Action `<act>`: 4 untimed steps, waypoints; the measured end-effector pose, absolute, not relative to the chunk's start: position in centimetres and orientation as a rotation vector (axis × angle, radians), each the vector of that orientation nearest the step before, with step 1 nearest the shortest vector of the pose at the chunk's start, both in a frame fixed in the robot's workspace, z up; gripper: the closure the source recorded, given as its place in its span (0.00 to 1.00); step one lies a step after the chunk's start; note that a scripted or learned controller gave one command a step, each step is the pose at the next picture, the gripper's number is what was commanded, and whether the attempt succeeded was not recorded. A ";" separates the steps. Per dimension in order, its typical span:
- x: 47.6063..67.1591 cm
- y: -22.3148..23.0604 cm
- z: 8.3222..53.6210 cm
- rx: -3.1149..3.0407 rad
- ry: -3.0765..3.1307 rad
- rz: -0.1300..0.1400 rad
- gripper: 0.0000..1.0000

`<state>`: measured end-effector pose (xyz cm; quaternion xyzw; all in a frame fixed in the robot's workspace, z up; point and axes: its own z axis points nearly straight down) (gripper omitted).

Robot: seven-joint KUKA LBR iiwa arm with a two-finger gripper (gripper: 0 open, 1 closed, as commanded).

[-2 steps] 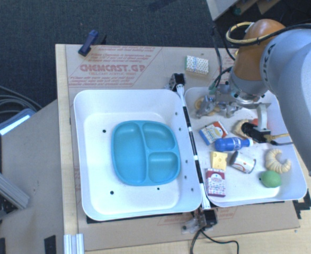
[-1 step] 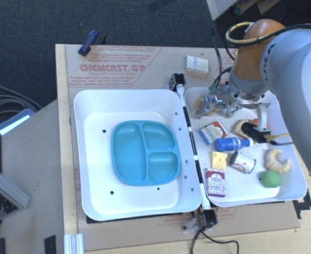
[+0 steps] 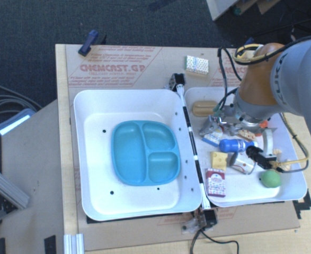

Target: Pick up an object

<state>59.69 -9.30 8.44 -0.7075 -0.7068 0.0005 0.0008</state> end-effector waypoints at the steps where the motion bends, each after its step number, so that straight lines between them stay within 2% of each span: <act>1: 55.3 -9.6 8.4 -2.221 -2.219 0.002 0.00; 2: 52.5 -10.3 8.4 -2.222 -2.220 0.001 0.00; 3: 52.6 -10.2 9.5 -2.224 -2.221 -0.002 1.00; 4: 52.5 -10.2 9.5 -2.223 -2.221 -0.002 0.00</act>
